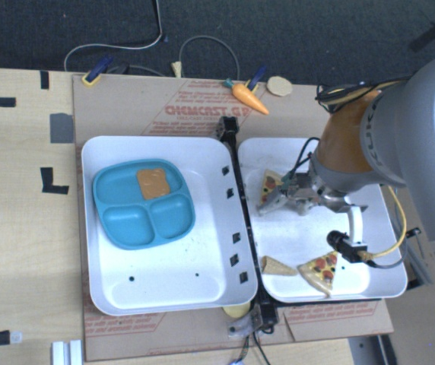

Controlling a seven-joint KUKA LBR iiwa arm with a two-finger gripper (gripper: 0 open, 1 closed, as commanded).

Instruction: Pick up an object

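Pizza slice [270,188] in right bin [297,149] at pincer [272,202], grip unclear; blue tray [143,203] left.

A bulky grey arm [419,128] with an orange band [344,139] and yellow cable [397,238].

Above the end effector [282,196] in the view, a toy carrot [249,98] lies on the cardboard sheet [195,109], with a pale round disc [280,87] just to its right and a blue clip [257,75] near its leafy end. Farther up and left, a white cable [157,21] loops over the dark floor. Far to the left, black tape marks [50,182] dot the wooden counter [20,226].
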